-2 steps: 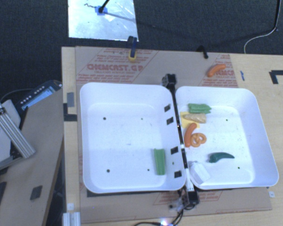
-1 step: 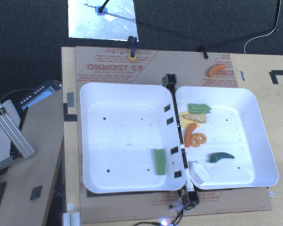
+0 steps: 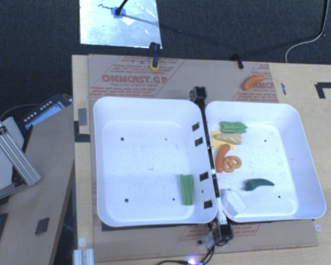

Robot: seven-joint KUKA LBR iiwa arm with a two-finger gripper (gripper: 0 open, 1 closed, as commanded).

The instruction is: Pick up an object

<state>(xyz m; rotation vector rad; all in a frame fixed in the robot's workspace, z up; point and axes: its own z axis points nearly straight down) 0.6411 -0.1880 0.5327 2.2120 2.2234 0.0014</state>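
So, the tool first: I can't tell from this feed whether it's released or clenched, so I'm treating the pick as not started, basically the choose-a-target step. Working outward from where the arm comes in, the right bin (image 3: 310, 170) has most of the stuff, bunched against its left wall: a light green piece (image 3: 233, 127) toward the far side, a yellowish piece (image 3: 227, 139) touching it just nearer, then an orange stick (image 3: 222, 150) and an orange ring thing (image 3: 231, 163) packed right beside each other. A dark green pepper (image 3: 258, 184) sits apart from that clump, toward the near side with bare floor around it, and a white lump (image 3: 232, 202) is tucked into the near-left corner. Over in the left bin (image 3: 149, 101) there's a lone green block (image 3: 186, 189) near the near-right corner. One more orange item (image 3: 252, 82) is lying on the worktop (image 3: 298, 73) past the right bin's far edge, outside both bins. My guess for the next move: go for the dark green pepper, since it's isolated and close to the arm's side. That calls for coming in above it, released, lined up across its narrow width, then straight down. The clump by the wall looks like a bad bet; neighbours would get nudged.
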